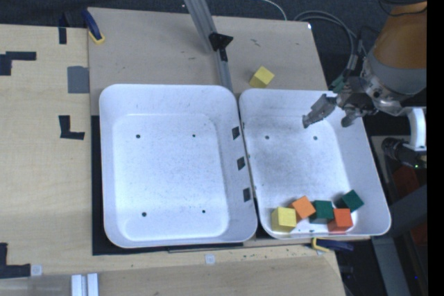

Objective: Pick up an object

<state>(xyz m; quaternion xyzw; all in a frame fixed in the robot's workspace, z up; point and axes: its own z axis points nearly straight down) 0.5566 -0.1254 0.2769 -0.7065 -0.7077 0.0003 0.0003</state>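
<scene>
Right bin (361, 149), blocks (316, 211) well below spread end effector (330, 116)

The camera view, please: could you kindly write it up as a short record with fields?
pincer: open, holding nothing, above right bin's upper right
right bin: five blocks clustered at near edge
blocks: yellow block, orange block, green block, red block, dark green block
left bin: white
bench: loose yellow cube behind right bin

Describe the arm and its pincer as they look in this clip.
The arm is bulky and rounded, with an orange band over a grey wrist section. The pincer is small, dark grey metal, with two thin fingers. Black cables loop beside the arm.
</scene>
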